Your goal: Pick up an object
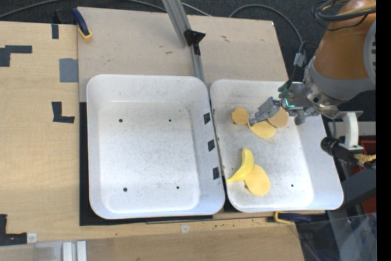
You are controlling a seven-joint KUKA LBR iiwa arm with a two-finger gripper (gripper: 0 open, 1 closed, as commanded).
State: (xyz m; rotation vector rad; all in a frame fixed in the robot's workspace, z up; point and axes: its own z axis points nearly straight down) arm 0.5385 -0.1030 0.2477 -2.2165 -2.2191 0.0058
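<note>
Where the pincer [267, 112] dips into the right bin [317, 192], its tips sit against a cluster of yellow pieces, so I cannot tell how it stands or whether anything is gripped. Left bin [98, 131] white, speckled, on the tabletop [36, 143]. Right bin touches it along the middle seam. Yellow objects, flat and rounded, hard to identify: small round piece [239, 116] near the bin's upper left, pale yellow disc [264, 130] just beside it and under the pincer, tan piece [279, 120] partly hidden behind the pincer. Lower down, curved yellow piece [244, 165] touching another round yellow piece [258, 181]. Arm [342, 52] enters from the right, orange band up top, cut off at the frame edge, wrist angled down-left into the bin's upper part.
</note>
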